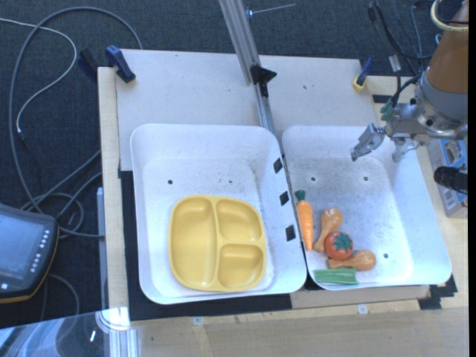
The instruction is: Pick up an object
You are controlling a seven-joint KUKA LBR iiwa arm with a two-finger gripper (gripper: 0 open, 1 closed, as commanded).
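Pick not yet made: gripper [381,144] hangs with fingers spread and nothing between them, above the far end of the right bin [416,222]. The toy carrot [305,225], tomato [339,245] and other toy produce cluster at that bin's near-left corner, well apart from it. Carrot lies close along the left wall; the bin's middle floor gives open room for approach.

A pale desk [186,88] stands on dark carpet [59,125]. Blue clamps [119,63] grip its far corners, and a metal pole [238,21] rises slantwise from its back edge. Black cables [44,65] loop over the carpet on the left, near a dark screen [22,251]. The light is even and soft.
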